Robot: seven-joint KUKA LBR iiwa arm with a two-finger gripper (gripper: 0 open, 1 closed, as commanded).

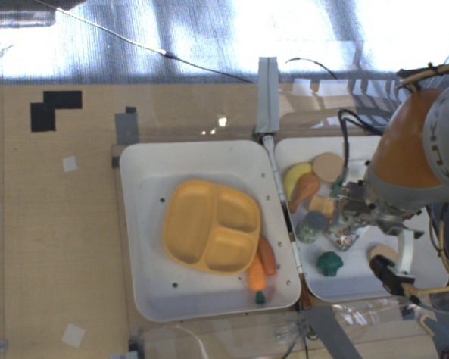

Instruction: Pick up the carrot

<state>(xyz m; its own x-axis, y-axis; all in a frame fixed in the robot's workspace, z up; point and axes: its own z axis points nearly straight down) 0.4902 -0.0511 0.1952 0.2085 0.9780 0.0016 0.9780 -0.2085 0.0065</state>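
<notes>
Gripper (347, 224), at the end of the grey arm with its orange band (405, 152), hangs low over the right bin (367, 284) among the toy food; whether it is parted or closed cannot be told, and nothing can be seen held in it. Nearest the viewer, in the left bin (141, 241), the carrot (256, 275) lies close to the near right corner, its green stub pointing near and its orange body touching the near right edge of the yellow divided tray (211, 225); a reddish sausage (266, 254) lies just beside it on the right. The carrot is well apart from the gripper, with the wall between the bins in between. It looks like a small moulded toy, so probably light, stiff and smooth, somewhat slippery and liable to roll; the likeliest hold is across the thick middle of the body, approached from above, clear of tray and sausage. Farther off in the right bin lie a green piece (330, 262), a yellow piece (296, 176) and a tan disc (328, 166). No brand, label or legible writing appears.
</notes>
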